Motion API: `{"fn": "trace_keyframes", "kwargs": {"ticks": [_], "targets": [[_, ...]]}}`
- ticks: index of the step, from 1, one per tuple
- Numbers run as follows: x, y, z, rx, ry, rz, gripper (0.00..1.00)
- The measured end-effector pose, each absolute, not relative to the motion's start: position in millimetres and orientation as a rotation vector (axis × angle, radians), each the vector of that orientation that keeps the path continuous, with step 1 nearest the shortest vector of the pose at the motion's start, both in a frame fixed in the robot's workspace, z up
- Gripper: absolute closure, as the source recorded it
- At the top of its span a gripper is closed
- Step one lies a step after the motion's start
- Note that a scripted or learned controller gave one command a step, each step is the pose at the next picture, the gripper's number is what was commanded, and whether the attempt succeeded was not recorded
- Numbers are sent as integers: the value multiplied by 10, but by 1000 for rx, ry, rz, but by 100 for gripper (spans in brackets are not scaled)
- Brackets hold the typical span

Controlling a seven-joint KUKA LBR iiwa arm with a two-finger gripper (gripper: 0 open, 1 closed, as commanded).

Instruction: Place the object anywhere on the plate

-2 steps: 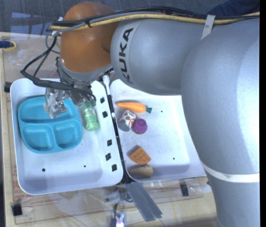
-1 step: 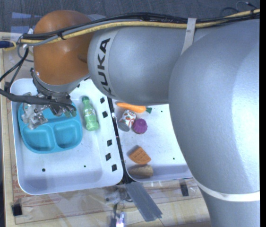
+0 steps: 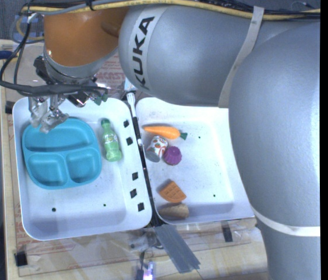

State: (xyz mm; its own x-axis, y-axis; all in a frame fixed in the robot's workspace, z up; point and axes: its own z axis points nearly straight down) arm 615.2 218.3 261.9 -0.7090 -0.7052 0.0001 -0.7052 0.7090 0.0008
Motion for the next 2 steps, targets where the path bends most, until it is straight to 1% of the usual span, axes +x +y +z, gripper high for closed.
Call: {"fn": "trace_keyframes", "kwargs": {"ticks": [1, 2], "targets": [[5812, 1641, 1803, 545, -3088, 1, 100], [5813, 1641, 1805, 545, -3089, 1, 0]]}}
